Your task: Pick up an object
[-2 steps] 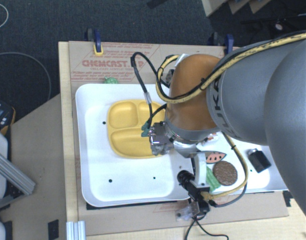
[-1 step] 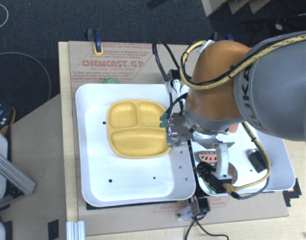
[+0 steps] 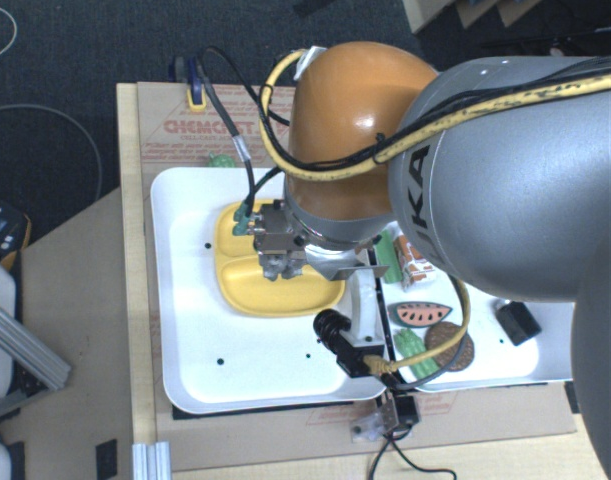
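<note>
A yellow, rounded object lies in the left white bin, partly under the arm's wrist. The gripper hangs directly over it, its dark body covering the object's middle. The big grey arm with its orange band hides the back of both bins. In the right bin sit a watermelon-slice toy, a green piece, a brown round piece and a small red-and-white item.
A black cable connector hangs over the divider between the bins. A black block lies at the right bin's edge. The bins rest on a wooden board with a blue clamp at its back.
</note>
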Robot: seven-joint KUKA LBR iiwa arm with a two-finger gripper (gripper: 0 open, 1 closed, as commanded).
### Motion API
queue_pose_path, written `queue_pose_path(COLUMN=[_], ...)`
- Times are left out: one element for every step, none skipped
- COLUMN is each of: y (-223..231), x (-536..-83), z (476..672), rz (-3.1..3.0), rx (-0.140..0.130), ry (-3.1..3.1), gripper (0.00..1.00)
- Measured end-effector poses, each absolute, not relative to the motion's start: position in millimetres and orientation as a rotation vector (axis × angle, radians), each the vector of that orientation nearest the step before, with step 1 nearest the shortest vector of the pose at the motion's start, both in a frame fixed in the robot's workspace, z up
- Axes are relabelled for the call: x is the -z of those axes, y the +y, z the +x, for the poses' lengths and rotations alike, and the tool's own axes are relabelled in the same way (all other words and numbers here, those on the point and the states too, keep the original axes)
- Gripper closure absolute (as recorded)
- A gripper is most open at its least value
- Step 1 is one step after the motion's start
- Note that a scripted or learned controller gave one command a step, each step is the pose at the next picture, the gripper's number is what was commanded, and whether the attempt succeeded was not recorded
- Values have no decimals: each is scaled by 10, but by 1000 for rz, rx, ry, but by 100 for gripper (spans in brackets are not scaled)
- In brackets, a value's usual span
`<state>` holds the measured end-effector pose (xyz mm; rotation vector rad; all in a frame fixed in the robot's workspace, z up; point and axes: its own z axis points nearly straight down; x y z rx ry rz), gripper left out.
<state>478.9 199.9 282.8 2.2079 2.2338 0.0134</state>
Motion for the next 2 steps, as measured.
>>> queue_pose_path(y=[2266,2099], x=[-3036,-4273], z=[4791,5154], rz=[2216,2216], rx=[-6,-25], ry=[2226,2216], gripper=[100,100])
